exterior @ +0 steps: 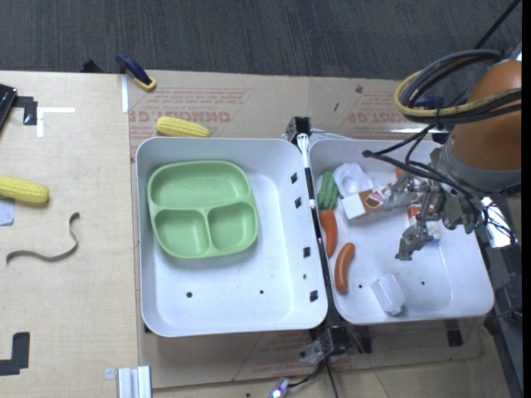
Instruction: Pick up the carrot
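Light even, fairly bright, diffuse from overhead; you get soft short shadows only, e.g. under green tray [202,207] and along inner walls of left bin [278,305]; white bins near blown out, mild glare on right bin [452,293] floor; orange band [496,114] of arm looks soft, slightly out of focus; gripper [412,245] area muddy, detail hard to read; dark floor at top grainy; res. low overall; slight bowing at frame edges.
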Controlling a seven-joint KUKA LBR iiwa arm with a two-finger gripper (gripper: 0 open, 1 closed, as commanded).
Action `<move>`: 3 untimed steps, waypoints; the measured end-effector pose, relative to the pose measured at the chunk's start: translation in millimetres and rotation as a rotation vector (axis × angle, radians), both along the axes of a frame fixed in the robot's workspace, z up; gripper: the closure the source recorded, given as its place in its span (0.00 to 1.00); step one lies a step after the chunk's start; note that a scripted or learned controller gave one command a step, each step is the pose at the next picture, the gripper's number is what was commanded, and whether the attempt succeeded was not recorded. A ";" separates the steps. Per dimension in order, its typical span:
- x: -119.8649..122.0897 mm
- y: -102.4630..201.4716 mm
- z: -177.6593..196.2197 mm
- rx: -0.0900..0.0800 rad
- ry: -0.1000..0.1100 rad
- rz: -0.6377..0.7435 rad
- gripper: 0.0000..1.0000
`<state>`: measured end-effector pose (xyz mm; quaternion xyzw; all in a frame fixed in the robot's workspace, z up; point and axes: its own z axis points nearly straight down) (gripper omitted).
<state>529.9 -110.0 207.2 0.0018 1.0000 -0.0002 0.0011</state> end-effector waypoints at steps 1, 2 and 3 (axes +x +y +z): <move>-16.4 17.1 -94.9 0.000 0.001 0.051 0.00; 74.2 -5.1 -113.5 0.000 -0.003 -0.024 0.00; 114.5 -3.1 -110.8 -0.007 0.037 -0.231 0.00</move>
